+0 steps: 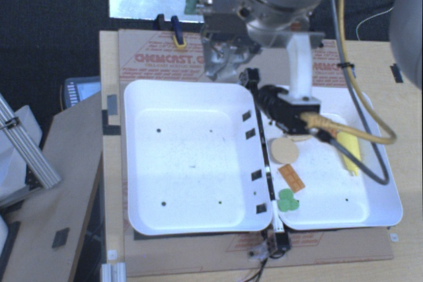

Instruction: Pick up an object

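The right bin [334, 207] holds a round tan disc [285, 151], a small orange block [291, 178], a green piece [287, 201] near the front left corner, and a long yellow piece [350, 152] toward the right. My gripper [222, 64] hangs high over the back edge of the left bin [192, 162], near the divide between the bins. It is well apart from all of these objects. The wrist's bulk hides its fingers, and nothing shows between them.
Cardboard [158, 56] lies under both bins, with a yellow and blue clamp [177, 33] at its back edge. Black clips [254, 154] line the seam between the bins. A metal rail [26, 148] leans at the far left.
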Motion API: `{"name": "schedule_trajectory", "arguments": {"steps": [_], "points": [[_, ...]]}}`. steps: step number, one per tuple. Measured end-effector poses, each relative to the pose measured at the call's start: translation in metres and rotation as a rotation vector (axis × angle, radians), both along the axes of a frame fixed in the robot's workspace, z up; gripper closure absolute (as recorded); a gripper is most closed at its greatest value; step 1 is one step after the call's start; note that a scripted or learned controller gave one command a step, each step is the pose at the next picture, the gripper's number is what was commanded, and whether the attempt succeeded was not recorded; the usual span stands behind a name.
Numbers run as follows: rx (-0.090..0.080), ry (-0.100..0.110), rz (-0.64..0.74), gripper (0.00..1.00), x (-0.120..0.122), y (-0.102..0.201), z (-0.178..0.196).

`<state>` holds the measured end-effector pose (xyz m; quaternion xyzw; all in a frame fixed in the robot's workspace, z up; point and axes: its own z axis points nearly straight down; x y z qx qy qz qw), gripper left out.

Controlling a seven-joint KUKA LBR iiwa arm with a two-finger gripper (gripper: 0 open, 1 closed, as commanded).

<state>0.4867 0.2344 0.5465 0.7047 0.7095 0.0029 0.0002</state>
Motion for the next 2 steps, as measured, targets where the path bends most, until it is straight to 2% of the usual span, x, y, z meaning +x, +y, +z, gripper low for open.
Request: {"name": "schedule_trajectory", "arguments": {"steps": [1,2], "points": [[0.002,-0.002,0.003,1.0,0.0001,0.0003,0.0112],[0.001,-0.001,0.004,0.0,0.0001,0.0002,0.0108]]}}
